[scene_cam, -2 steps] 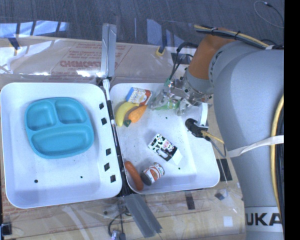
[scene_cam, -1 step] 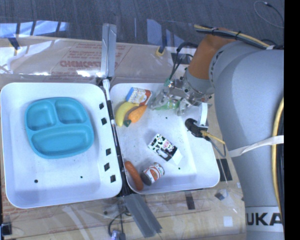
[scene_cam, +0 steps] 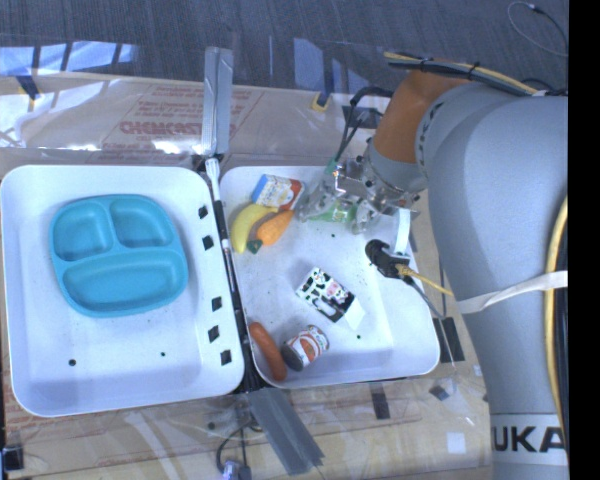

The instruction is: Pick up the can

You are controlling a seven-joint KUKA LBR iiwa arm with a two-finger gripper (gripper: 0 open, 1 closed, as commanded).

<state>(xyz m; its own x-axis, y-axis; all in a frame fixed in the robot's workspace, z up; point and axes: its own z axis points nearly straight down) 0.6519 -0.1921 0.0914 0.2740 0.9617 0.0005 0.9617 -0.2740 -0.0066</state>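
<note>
My gripper [scene_cam: 342, 200] hangs at right bin's [scene_cam: 405, 343] far edge, jaws unreadable; can [scene_cam: 306, 346] lies well apart near front wall.

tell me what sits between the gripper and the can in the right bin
In the camera view, the black-and-white patterned carton lies between the gripper at the bin's top and the can near its bottom edge. White bin floor shows around it.

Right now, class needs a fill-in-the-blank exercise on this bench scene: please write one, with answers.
1. The blue divided plate lies in the ____ bin.
2. The can lies near the right bin's ____ edge.
3. Beside the can lies a ____.
4. The banana touches an orange ____.

Answers: left; front; sausage; carrot
</note>
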